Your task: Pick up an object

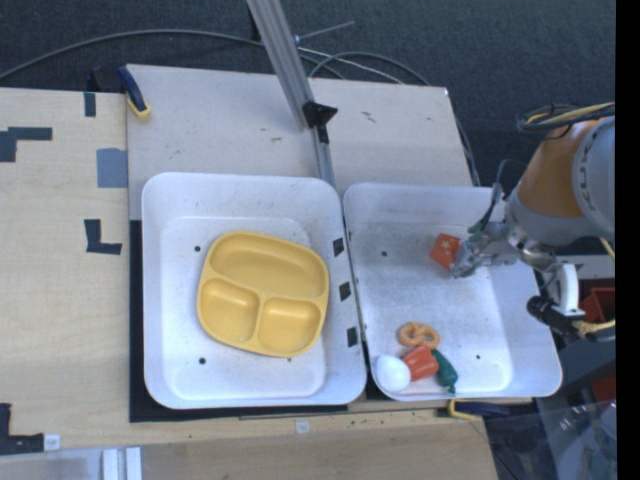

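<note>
1 arm (560, 193) low, fingers (466, 259) by red block (445, 250)

A single fixed camera looks down on the tabletop (230, 118) from above, at a slight slant rather than straight down. It stands far enough back to take in both white bins whole: the left bin (160, 268) and the right bin (520, 348), side by side near the middle of the frame. The tabletop's far edge and dark floor with cables run along the top. The arm (565, 183) enters from the right edge, so its jaws sit right of centre, with both bins spreading leftward from them. A slanted metal post (285, 48) rises toward the camera from behind the bins.
</note>
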You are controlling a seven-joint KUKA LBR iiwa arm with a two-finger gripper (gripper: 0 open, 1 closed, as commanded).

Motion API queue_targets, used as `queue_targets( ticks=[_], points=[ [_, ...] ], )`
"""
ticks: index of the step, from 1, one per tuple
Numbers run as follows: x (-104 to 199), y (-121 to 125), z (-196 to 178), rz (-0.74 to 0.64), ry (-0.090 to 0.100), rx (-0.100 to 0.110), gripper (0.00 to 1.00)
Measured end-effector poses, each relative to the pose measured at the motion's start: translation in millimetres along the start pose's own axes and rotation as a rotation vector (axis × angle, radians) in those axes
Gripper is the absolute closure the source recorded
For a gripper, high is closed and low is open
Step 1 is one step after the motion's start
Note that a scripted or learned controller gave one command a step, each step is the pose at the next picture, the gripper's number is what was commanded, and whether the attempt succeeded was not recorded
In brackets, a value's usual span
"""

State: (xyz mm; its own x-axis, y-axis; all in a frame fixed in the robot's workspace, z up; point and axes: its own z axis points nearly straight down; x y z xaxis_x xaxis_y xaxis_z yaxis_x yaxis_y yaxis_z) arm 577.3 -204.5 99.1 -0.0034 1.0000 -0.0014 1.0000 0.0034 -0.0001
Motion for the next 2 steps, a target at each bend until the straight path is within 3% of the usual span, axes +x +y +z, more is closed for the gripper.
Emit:
queue_targets(
  ticks=[2],
  points=[
    [-2, 4, -106, 0.002, -0.001, -0.006, 1.00]
  ],
)
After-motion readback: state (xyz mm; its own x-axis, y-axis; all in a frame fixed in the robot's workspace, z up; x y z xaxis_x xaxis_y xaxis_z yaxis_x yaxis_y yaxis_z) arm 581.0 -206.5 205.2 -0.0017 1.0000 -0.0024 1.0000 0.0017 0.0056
